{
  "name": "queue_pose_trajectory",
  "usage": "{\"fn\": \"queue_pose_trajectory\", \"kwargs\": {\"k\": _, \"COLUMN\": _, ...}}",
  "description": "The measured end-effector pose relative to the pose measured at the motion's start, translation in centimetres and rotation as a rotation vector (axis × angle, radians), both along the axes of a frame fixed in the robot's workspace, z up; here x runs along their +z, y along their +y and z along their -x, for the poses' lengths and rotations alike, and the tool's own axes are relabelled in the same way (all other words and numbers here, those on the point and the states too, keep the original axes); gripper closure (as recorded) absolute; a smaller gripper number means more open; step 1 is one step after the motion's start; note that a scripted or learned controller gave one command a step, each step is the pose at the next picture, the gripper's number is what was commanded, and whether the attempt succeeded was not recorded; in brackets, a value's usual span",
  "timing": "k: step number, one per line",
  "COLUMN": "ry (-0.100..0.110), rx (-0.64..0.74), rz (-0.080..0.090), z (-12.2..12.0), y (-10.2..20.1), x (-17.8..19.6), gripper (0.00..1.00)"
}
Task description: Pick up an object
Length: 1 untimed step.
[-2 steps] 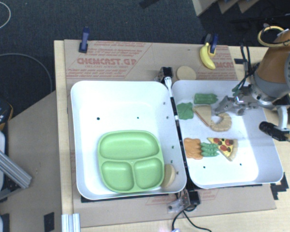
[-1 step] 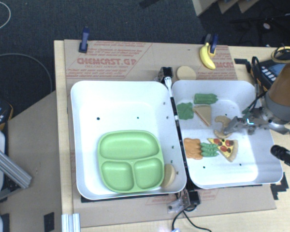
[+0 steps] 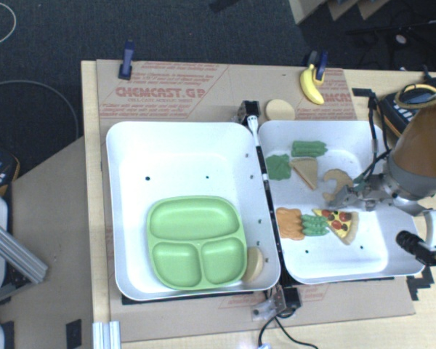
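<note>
Bins sit side by side on the table [image 3: 167, 100]. The claw [image 3: 346, 193] hangs low inside the right bin [image 3: 327, 264], reaching in from its right side; whether it is spread or pressed together I cannot tell, and nothing is seen pinched in it.

Toy food lies around it. A pizza slice [image 3: 342, 222] lies just below the claw, with a green vegetable piece [image 3: 315, 225] and an orange piece [image 3: 289, 223] further left. A brown curved piece [image 3: 337, 177] sits just above the claw. Up and to the left are a tan wedge [image 3: 305, 171], a green leafy piece [image 3: 278, 166] and a green pod [image 3: 309, 149].

Well left of the claw, the left bin [image 3: 174, 151] holds a green divided plate [image 3: 196, 240] and a tan round piece [image 3: 253, 263] at the plate's right edge.

Outside the bins, above the claw, a banana [image 3: 312, 86] and a tan disc [image 3: 280, 110] rest on the table.
</note>
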<state>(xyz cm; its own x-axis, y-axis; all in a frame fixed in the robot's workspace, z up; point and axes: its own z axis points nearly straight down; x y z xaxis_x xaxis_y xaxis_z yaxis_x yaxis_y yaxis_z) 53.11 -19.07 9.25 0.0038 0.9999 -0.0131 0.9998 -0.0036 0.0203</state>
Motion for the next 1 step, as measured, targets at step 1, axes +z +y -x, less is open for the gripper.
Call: {"fn": "queue_pose_trajectory", "kwargs": {"k": 1, "ry": 0.016, "rx": 0.001, "rz": -0.013, "z": 5.14, "y": 3.08, "x": -0.52, "gripper": 0.00}}
